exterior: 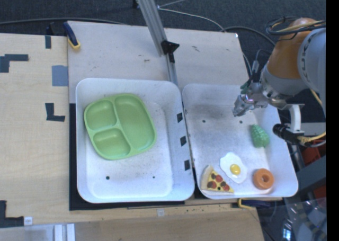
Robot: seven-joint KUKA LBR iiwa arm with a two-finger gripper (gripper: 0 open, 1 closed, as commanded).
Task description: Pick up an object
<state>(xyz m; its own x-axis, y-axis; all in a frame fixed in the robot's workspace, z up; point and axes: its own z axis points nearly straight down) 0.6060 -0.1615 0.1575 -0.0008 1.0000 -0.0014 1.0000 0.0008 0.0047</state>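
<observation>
In the camera view, over the far part of the right bin (196, 128), the gripper (243, 105) is hanging above bare floor, with the arm (288, 60) coming in from the right. I cannot tell from this angle how the jaws are standing, and nothing is showing between them.

The candidates are all lying nearer and to the right in that bin: a green toy (259, 135) just near-right of the gripper, a fried egg (233, 168) nearer still, a pizza slice (216, 180) at the near-left beside the egg, and a donut (262, 178) at the near-right corner. In the left bin (85, 144) a green tray (119, 126) is sitting well apart from the gripper.

The green toy is looking like the closest target, so a short shift right and near would put the gripper over it. It is standing apart from the other things, which is leaving room on both sides. The egg and pizza are lying flat and touching or nearly so, making them likely harder to pinch. Descending only once centred should help avoid nudging the toy toward the right wall.
</observation>
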